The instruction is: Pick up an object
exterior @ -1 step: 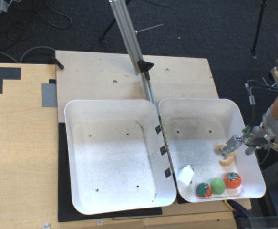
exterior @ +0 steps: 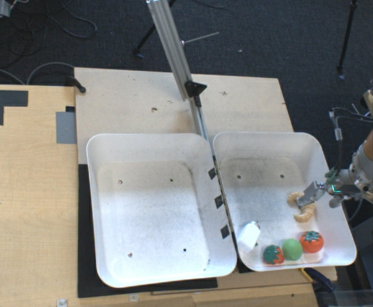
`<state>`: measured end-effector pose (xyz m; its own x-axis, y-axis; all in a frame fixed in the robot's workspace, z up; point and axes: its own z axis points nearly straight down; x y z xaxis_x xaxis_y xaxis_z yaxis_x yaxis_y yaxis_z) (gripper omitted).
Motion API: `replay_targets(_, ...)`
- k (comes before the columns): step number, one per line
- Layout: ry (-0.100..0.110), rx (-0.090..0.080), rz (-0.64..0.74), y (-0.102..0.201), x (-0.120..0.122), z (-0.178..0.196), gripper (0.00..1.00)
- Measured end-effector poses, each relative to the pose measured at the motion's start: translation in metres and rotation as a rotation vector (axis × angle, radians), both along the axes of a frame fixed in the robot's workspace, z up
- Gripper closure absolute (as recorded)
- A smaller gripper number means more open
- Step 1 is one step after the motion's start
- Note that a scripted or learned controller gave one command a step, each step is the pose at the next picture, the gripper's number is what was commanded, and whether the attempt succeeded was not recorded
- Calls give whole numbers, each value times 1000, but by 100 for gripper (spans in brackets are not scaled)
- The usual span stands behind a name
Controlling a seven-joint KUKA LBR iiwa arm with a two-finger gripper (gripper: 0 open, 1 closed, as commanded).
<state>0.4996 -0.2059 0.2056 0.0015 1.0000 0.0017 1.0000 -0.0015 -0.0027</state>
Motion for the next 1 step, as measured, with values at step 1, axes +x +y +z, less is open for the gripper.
replay_targets(1, 5, 1, 1, -7, -8, -53, 0)
